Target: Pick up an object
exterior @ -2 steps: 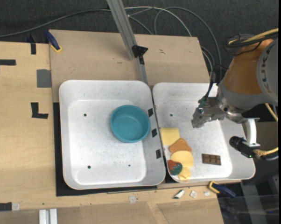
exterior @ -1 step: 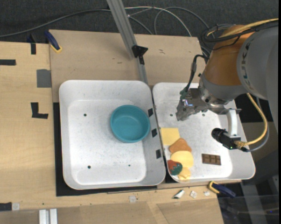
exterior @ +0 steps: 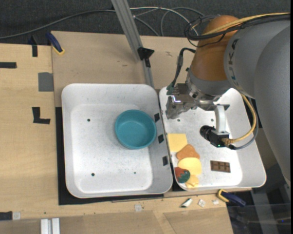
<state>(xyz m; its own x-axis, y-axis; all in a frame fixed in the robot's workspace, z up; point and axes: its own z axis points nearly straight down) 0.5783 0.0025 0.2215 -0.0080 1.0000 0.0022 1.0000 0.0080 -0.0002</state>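
My gripper (exterior: 172, 112) hangs over the far left part of the right bin (exterior: 248, 174), just above a pale yellow block (exterior: 176, 141). Nothing shows between its fingers. Below the block lie an orange piece (exterior: 188, 152), a yellow piece (exterior: 192, 166) and a small red and green item (exterior: 182, 175), bunched near the bin's front left corner. A brown chocolate bar (exterior: 220, 166) lies flat to their right. A teal bowl (exterior: 135, 128) sits upright in the left bin (exterior: 83, 145).
The arm's grey and orange body (exterior: 224, 57) covers the back of the right bin. A black cable connector (exterior: 210, 134) hangs over the bin's middle. A slanted metal pole (exterior: 132, 33) rises behind the bins. Clamps sit at the bench corners.
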